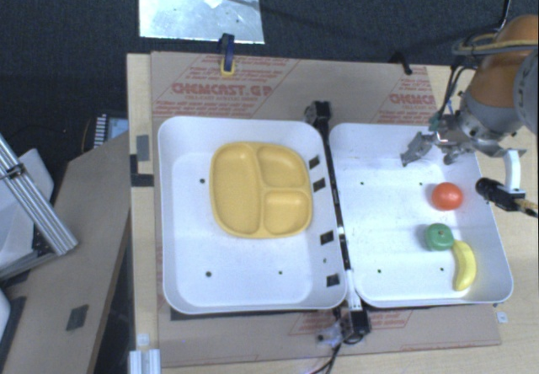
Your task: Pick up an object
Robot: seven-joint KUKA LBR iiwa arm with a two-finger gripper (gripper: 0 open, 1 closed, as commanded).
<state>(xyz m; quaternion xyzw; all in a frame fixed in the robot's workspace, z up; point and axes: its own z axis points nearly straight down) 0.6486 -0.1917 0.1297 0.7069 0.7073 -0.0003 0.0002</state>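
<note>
Yellow divided plate [259, 189] sits in left bin [181, 280], well left of the tomato [447, 195]. Tomato lies in right bin [379, 288]; green fruit [439, 236] and banana [463, 264] just below it. End effector [431, 147] hovers up-left of tomato, fingers spread, holding nothing. Recommend: centre over tomato, descend vertically, avoid nudging green fruit.

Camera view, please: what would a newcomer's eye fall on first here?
Probably the yellow divided plate, lying alone in the left bin. Next, the right bin: a tomato, a green round object and a banana along its right side, with the gripper above its far edge.
</note>
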